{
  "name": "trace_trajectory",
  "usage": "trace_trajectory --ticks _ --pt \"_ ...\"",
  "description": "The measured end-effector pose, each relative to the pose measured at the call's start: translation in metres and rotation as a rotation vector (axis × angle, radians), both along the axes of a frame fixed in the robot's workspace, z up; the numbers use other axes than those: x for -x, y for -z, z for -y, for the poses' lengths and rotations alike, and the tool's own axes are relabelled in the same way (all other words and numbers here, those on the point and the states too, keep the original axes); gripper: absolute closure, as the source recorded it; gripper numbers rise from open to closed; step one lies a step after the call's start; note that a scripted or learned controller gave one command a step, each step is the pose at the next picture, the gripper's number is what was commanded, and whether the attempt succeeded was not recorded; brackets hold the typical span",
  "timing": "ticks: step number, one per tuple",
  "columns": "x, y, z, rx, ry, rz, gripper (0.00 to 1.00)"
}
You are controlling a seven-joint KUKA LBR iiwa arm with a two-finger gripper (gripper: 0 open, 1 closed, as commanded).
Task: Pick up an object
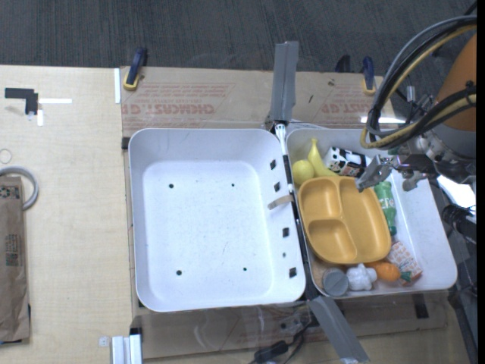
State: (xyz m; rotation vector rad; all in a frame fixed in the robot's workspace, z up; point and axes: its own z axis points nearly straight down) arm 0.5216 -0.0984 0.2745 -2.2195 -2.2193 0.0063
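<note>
Gripper hovers over right bin's far edge beside yellow tray, fingers apart, nothing held; pick not yet made.

The KUKA arm enters from the upper right of the frame, its orange band showing at the right edge above the grey wrist. Black and yellow cables loop in arcs from the upper right corner down toward the wrist. The wrist sits right of centre, in the upper half, and the gripper reaches leftward and slightly downward from it. Its metal fingers point to the lower left, tilted at a slant rather than straight down.
</note>
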Motion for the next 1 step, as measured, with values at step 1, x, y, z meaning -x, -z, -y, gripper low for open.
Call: trace_trajectory --ticks 1 --pt "0.0384 0.167 0.0533 0.003 0.075 0.013 0.0"
